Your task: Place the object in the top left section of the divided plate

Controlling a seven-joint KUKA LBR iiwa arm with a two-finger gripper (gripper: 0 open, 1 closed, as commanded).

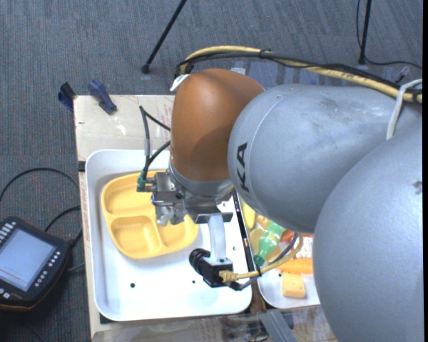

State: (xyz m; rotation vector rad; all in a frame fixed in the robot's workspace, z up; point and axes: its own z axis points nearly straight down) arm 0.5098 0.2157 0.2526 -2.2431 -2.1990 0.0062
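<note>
A yellow divided plate [132,223] lies in the left white bin [114,291], toward its upper left. Its left sections are in plain sight, and the arm covers its right side. My gripper [167,212] hangs low over the plate's right part, under the orange band [207,127] of the wrist. I see no object held under the gripper. A black connector with a yellow cable [210,268] hangs from the arm over the bin floor, just right of the plate.
The right bin [285,303] holds a green piece [268,242], an orange piece [299,266] and a yellow block [294,287], mostly behind the arm. A teach pendant [18,262] lies on the floor at left. Blue clamps [100,95] sit at the bench's far left corner.
</note>
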